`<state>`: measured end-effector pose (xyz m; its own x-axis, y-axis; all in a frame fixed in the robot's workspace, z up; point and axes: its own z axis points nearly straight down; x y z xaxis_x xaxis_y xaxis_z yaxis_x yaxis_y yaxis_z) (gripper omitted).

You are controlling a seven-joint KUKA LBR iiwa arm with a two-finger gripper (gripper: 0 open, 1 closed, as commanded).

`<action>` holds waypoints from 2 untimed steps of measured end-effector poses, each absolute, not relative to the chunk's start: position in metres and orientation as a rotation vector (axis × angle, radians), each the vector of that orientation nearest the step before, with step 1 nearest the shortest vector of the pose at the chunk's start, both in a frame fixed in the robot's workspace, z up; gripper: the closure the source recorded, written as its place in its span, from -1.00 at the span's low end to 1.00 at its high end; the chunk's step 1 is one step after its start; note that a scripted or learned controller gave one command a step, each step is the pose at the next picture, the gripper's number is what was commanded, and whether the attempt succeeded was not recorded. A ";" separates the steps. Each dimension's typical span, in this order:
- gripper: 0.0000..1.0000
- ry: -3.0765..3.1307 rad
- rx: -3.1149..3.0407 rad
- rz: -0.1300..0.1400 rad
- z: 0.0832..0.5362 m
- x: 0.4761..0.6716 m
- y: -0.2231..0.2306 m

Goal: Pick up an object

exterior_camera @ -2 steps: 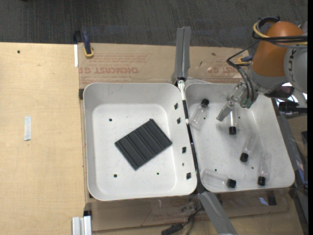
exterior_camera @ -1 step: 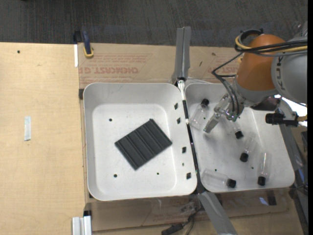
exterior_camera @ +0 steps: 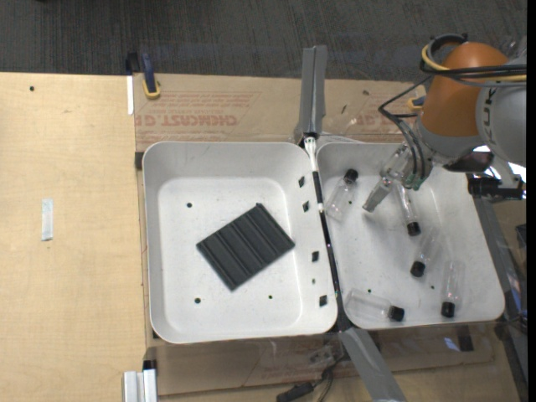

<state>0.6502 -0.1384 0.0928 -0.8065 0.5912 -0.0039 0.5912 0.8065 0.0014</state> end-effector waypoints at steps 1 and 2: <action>1.00 2.976 0.976 0.002 0.103 0.651 -0.139; -1.00 2.976 0.976 0.002 0.103 0.651 -0.139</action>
